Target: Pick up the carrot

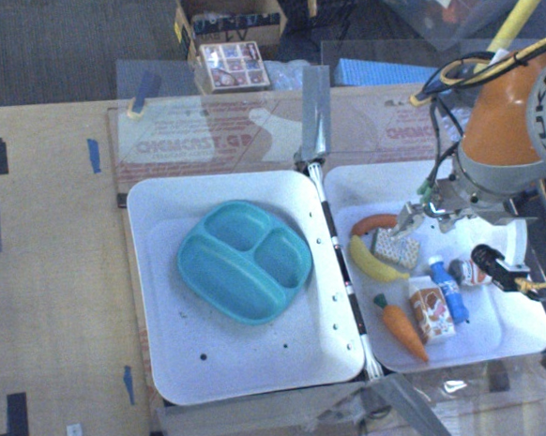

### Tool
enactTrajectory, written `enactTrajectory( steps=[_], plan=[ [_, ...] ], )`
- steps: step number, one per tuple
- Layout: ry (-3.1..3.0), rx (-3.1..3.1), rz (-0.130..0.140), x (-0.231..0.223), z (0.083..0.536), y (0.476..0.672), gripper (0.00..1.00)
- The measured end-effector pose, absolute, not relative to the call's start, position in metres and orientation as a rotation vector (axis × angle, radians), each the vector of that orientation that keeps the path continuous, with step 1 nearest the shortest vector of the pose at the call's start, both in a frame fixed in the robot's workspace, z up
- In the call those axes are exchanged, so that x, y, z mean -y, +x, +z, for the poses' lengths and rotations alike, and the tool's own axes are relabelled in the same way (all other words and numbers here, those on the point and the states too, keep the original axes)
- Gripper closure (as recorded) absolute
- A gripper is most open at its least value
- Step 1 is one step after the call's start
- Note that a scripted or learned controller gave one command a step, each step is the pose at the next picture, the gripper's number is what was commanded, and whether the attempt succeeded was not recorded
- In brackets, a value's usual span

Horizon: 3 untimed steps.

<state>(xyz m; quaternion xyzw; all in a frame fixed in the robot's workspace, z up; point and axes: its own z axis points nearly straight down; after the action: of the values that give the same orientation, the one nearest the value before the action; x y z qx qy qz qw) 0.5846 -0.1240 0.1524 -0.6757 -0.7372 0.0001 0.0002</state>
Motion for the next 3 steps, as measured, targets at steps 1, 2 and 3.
enactTrajectory(
  steps=[1,2,3],
  plan=[
    [-1.961,2.452,0.001,0.035,0.185,0.544,0.0],
    [-1.687,2.648,0.0,0.047,0.185,0.479,0.0],
    [-1.911,2.496,-0.001,0.077,0.185,0.479,0.0]
  ],
)
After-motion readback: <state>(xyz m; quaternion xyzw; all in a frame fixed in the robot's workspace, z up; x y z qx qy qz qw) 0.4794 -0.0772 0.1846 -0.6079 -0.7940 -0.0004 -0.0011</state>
